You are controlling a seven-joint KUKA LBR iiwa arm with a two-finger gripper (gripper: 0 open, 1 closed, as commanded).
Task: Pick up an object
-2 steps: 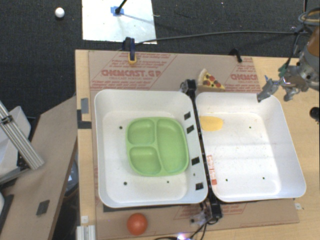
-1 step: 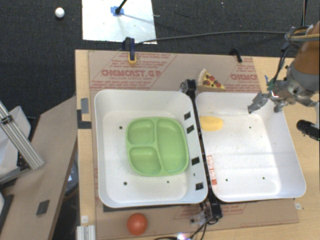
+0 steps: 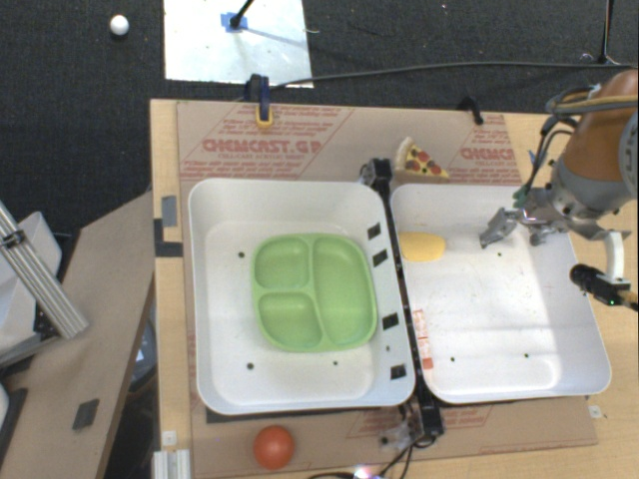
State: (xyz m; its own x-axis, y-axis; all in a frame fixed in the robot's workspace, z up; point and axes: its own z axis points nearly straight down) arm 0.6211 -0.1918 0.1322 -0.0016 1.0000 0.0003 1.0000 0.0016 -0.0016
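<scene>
Green plastic is the first thing you notice: a divided tray (image 3: 314,291) with three rounded compartments, smooth and a bit glossy, sitting flat in the middle of the left bin (image 3: 215,297). That bin is shallow, white, with rounded corners and a few dark specks on its floor. Below it, on the brown cardboard-covered surface (image 3: 300,138), sits an orange ball (image 3: 273,446), close to the front edge.

Moving right, a row of black clips runs down the seam where the two bins meet. Just behind the seam, a small toy pizza slice (image 3: 419,160) lies on the cardboard. In the right bin (image 3: 519,367), a soft-looking yellow lump (image 3: 422,246), kind of oval, rests near the left wall toward the back corner.

Further right, the claw (image 3: 519,223) hangs over the right bin's back area, well apart from the yellow lump, metal fingers spread open with nothing between them.
</scene>
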